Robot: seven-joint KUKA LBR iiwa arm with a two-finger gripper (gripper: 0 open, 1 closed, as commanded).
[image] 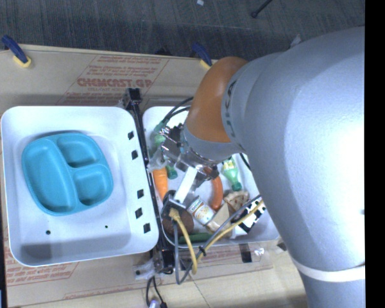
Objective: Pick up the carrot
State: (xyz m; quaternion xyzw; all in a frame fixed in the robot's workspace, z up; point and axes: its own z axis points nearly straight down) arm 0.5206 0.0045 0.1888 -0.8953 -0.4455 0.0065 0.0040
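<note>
The carrot is an orange stick lying along the left wall of the right bin, its upper end tucked under the gripper. My gripper hangs low over the left part of that bin, right above the carrot's upper end. The wrist and the orange band of the arm cover the middle of the bin and hide the gripper's tip.
The left bin holds a blue divided tray. In the right bin, to the right of the carrot, lie an orange-red sausage-like piece, a green bottle, a small labelled jar and a brown item.
</note>
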